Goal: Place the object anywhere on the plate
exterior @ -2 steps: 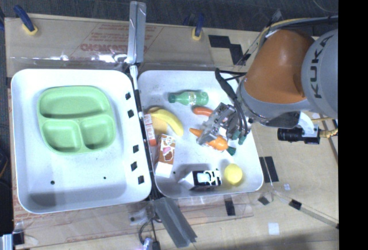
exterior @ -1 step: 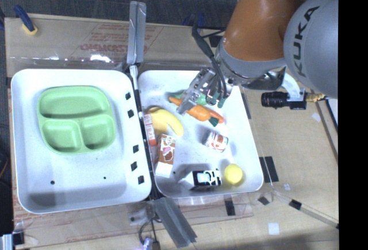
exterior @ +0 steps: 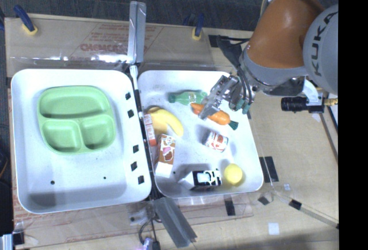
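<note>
Two white bins: the far one [exterior: 23, 128] holds a green plate [exterior: 76, 118], the near one [exterior: 247, 139] the clutter.
Gripper [exterior: 211, 106] hangs over the carrot [exterior: 217, 116], its grip unreadable; the carrot's long axis lies crosswise beneath it, green tip pointing away from the plate.

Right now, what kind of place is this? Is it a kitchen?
Probably not a kitchen: it looks like a robot test bench. A KUKA arm reaches over two white bins, one with a green plate, one with toy food like a banana.

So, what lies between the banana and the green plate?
In the camera view, between the banana and the green plate: bare bin floor and the bins' meeting walls.
</note>
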{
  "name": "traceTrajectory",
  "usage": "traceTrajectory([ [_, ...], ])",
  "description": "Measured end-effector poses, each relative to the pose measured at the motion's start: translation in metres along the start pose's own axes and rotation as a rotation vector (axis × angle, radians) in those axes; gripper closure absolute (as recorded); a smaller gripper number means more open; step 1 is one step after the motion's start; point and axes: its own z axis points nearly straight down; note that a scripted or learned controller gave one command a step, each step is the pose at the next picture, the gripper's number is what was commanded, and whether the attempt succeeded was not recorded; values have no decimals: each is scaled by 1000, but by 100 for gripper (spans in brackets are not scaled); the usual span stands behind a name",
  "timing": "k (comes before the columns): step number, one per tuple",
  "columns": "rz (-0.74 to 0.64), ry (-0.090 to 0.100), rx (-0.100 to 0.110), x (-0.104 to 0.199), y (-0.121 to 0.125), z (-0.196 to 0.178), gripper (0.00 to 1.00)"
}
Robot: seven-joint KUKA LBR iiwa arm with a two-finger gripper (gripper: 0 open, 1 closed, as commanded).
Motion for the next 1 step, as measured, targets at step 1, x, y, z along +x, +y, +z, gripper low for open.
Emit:
traceTrajectory([
  [1, -104, -2, -1, -7, 99, 24, 100],
])
